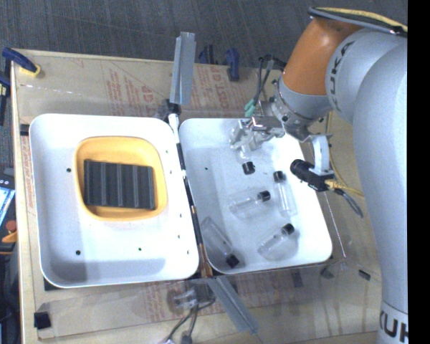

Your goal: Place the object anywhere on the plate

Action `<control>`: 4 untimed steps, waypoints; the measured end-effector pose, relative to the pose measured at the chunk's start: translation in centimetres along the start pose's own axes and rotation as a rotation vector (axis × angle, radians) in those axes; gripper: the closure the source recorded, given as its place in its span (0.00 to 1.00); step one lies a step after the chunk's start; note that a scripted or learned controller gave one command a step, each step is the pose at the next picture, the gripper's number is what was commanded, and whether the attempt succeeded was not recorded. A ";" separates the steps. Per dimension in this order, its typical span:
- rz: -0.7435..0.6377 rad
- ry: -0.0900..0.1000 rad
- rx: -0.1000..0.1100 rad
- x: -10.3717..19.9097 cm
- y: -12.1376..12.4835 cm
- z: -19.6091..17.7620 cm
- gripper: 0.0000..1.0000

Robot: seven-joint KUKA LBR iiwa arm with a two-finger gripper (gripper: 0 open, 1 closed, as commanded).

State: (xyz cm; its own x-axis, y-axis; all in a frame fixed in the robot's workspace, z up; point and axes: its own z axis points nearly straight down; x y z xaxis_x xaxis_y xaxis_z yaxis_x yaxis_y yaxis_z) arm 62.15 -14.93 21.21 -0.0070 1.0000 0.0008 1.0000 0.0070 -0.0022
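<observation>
Left bin [50, 213]: yellow plate [120, 176] | right bin [315, 242]: clear vials [249, 203] | gripper [245, 140]: grip unclear

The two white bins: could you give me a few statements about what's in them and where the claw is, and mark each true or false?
1. The yellow plate sits in the left bin. True.
2. Several clear vials with black caps lie on the plate. False: they lie in the right bin; the plate bears a dark ridged insert.
3. The claw is over the right bin's far end. True.
4. The claw is above the plate. False: it is over the right bin.
5. The arm has an orange band. True.
</observation>
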 end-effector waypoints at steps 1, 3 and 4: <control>-0.085 0.001 0.003 5.6 1.4 1.4 1.00; -0.488 0.000 0.005 13.7 -1.4 2.2 1.00; -0.488 -0.001 0.004 13.6 -1.4 2.2 0.00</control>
